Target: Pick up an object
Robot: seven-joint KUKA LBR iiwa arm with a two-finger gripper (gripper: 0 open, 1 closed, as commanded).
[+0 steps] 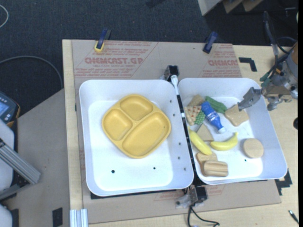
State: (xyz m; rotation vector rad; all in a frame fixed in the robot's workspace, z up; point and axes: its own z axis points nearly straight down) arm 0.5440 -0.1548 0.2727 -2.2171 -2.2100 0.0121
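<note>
At about 3 o'clock in the view, inside the right-hand shallow white bin (277, 148), lies a cluster of toy food items. A blue plastic bottle with a white cap (212, 117) sits near the cluster's centre, tilted, cap toward 5 o'clock. Touching it at 9 o'clock is a tan waffle-patterned piece (193, 112); at 12 to 1 o'clock lies a green leafy piece (216, 103). A tan bread-slice shape (236, 115) rests at 3 o'clock of the bottle. Below the bottle, two yellow plastic bananas: one (199, 143) slanting toward 7 o'clock, the other (224, 144) curved at 5 o'clock, with a tan wedge (205, 132) between them and the bottle. A round tan biscuit (253, 148) lies apart at 4 o'clock; a tan bread-roll shape (213, 168) sits at 6 o'clock near the bin's front wall.

Grey two-finger gripper (248, 100) hangs over the bin's upper right, one dark finger (247, 98) just above the bread slice's upper corner. Nothing is seen between the fingers; whether they are spread or closed, cannot tell.

Left-hand white bin (90, 126) at 9 o'clock holds a yellow three-compartment plastic plate (136, 126), roughly central.
</note>
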